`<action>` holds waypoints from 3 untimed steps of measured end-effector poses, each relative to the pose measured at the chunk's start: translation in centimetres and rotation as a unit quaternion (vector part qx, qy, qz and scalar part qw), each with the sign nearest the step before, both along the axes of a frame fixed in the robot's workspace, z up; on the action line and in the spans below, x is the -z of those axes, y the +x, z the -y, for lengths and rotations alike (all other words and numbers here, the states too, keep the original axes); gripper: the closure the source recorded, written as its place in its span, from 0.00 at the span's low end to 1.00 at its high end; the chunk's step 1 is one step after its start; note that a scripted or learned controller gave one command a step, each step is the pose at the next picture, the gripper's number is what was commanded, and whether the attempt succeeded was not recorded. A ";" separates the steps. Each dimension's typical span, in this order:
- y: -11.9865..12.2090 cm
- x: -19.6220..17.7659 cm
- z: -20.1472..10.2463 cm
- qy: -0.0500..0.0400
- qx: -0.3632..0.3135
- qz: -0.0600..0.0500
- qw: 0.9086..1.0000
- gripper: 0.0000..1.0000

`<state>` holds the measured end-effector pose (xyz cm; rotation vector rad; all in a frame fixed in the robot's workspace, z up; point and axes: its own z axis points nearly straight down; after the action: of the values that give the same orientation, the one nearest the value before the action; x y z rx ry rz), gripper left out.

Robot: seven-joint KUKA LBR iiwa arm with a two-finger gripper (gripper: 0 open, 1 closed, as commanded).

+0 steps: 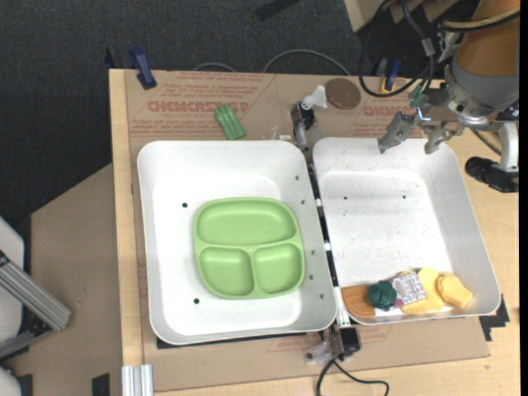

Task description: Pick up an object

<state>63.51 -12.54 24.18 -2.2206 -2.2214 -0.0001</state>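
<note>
A small heap of objects lies at the near edge of the right bin: a dark green toy, a small printed packet, a yellow piece, an orange-yellow piece and a brown flat piece. My gripper hangs over the far edge of the right bin, well away from the heap. Its two fingers are spread apart with nothing between them.
The left bin holds a green divided plate. A green clip, a brown disc and blue clamps sit on the cardboard behind the bins. A black clamp joins the bins at the far seam.
</note>
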 end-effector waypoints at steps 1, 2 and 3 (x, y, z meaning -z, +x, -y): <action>-1.3 6.7 3.8 0.000 0.002 -0.004 1.000 0.00; 0.9 16.4 7.3 0.000 0.001 -0.003 1.000 0.00; 3.4 9.5 9.7 -0.002 0.000 0.005 1.000 0.00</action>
<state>66.87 -22.25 14.64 -2.2286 -2.2273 -0.0053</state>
